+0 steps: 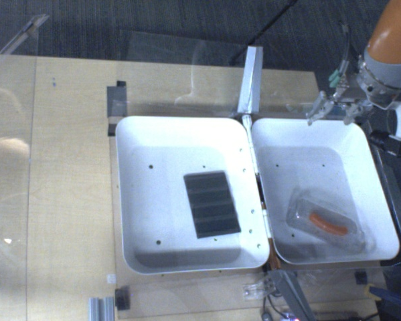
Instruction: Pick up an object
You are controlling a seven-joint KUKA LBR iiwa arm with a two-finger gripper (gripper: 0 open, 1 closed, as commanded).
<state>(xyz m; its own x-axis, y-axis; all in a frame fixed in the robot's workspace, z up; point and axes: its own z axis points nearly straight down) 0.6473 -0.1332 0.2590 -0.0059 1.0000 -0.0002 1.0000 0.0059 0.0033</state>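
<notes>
Two bins on the surface [59,179]: the left bin [136,146] has a dark ridged pad [212,204], the right bin [377,199] has a clear packet with an orange piece inside [327,223]. The claw [334,108] hangs over the right bin's far rim holding nothing, fingers looking a bit spread. That packet lies toward the near side from it, long axis slanting left-far to right-near, so I'd guess it's the closer pick.
</notes>
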